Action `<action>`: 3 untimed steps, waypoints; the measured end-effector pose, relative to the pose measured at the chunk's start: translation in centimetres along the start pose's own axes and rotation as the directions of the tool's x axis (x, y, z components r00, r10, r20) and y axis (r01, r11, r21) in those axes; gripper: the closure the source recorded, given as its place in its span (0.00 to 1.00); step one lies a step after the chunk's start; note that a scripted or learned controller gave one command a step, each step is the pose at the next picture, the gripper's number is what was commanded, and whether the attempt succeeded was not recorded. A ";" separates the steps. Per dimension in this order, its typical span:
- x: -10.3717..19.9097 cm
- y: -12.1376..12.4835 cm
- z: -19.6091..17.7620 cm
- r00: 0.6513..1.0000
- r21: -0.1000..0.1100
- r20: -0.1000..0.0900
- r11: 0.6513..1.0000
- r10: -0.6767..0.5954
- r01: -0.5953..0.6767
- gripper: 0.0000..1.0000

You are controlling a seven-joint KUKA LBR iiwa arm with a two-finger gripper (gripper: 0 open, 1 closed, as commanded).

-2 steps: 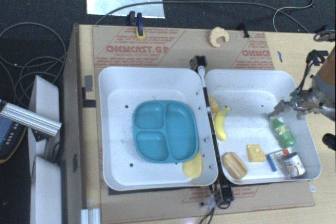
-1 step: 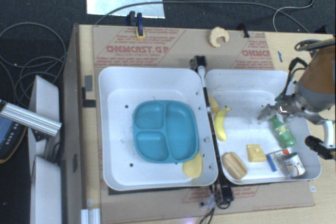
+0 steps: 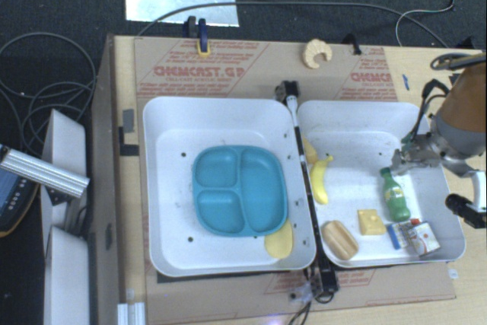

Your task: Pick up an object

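Where the gripper [image 3: 405, 157] is hung at the right bin's [image 3: 358, 114] right edge, just above the green bottle [image 3: 394, 196], its state cannot be told.

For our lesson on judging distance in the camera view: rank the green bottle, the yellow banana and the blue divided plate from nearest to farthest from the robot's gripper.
1. Green bottle, right bin, just below the gripper.
2. Yellow banana, same bin, against its left wall.
3. Blue divided plate, middle of the left bin.
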State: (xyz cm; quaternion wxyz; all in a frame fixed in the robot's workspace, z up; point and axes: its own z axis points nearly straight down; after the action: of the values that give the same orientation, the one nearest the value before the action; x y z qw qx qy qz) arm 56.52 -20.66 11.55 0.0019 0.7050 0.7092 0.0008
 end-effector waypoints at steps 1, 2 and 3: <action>0.0 0.0 0.0 1.000 0.000 0.000 1.000 0.000 0.000 0.00; 7.8 1.3 -12.4 1.000 -0.005 -0.001 1.000 0.000 0.000 0.00; 5.8 -1.9 -5.0 1.000 0.008 -0.002 1.000 0.006 -0.006 0.00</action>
State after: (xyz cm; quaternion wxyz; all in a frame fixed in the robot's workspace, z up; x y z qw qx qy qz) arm 54.57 -14.83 16.50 -0.0014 0.7072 0.7070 -0.0013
